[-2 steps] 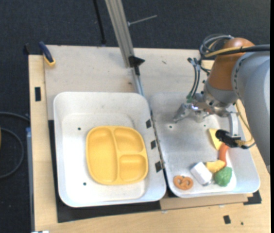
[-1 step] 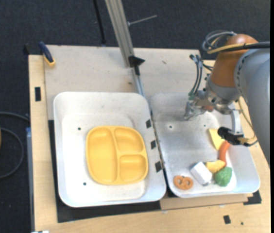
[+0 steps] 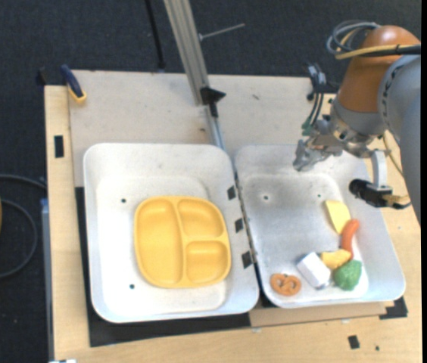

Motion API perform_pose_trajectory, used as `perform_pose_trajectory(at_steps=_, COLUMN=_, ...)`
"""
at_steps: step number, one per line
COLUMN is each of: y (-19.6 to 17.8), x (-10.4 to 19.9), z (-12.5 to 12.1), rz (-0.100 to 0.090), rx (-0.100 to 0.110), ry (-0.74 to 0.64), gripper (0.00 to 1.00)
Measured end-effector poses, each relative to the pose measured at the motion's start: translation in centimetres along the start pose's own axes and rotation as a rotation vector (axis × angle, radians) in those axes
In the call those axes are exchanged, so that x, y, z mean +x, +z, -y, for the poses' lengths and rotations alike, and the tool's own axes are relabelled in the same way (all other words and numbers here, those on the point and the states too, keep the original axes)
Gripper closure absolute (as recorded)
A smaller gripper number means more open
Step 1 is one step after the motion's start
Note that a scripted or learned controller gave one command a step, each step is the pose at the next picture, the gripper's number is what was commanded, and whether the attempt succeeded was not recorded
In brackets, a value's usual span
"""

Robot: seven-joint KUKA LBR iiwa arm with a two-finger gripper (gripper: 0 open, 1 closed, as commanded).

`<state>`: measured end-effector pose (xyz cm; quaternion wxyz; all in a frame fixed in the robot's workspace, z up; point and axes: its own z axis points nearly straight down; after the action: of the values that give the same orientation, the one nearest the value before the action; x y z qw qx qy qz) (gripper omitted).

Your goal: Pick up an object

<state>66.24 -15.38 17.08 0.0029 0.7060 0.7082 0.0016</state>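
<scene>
Tool (image 3: 305, 159) above right bin's (image 3: 289, 203) rim

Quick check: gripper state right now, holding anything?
Gripper: above the right bin's far edge, nothing between its fingers; open or shut cannot be told.

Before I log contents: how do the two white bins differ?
The left bin holds one yellow divided tray; the right bin holds several small food toys bunched at its near right corner, among them a pretzel and a carrot. The tool hangs over the right bin's far edge, not the left bin. Both are shallow and white.
</scene>
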Motion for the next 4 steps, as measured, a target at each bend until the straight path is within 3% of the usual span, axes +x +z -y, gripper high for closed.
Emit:
perform_pose_trajectory(at_steps=1, y=-5.5, x=-0.2, z=-0.2, rz=0.001, rx=-0.001, ry=-0.001, gripper=1.0)
perform_pose_trajectory(at_steps=4, y=-6.2, x=15.6, z=1.5, rz=-0.002, rx=0.007, ry=-0.003, gripper=1.0)
